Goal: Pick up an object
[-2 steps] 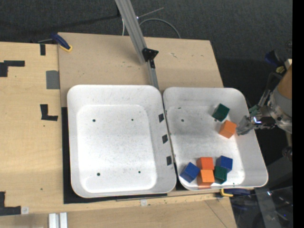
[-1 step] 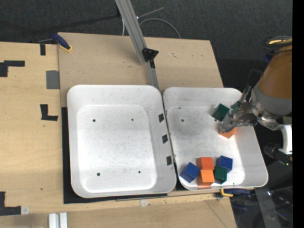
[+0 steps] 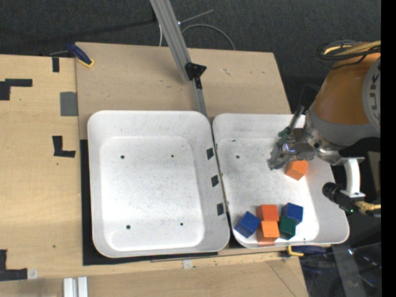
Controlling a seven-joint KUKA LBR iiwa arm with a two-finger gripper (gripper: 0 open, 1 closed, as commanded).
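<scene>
In the right white bin (image 3: 247, 129), the jaws (image 3: 291, 159) touch an orange block (image 3: 297, 169); their opening cannot be told.

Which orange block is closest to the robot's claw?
The lone orange block, right beside the gripper in the right bin. The other two orange blocks sit farther off, packed with the blue and green ones at the bin's near edge.

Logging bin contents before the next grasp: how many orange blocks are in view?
3. One orange block lies beside the gripper in the right bin; two more sit in the cluster at its near edge. Others may be hidden under the arm.
</scene>
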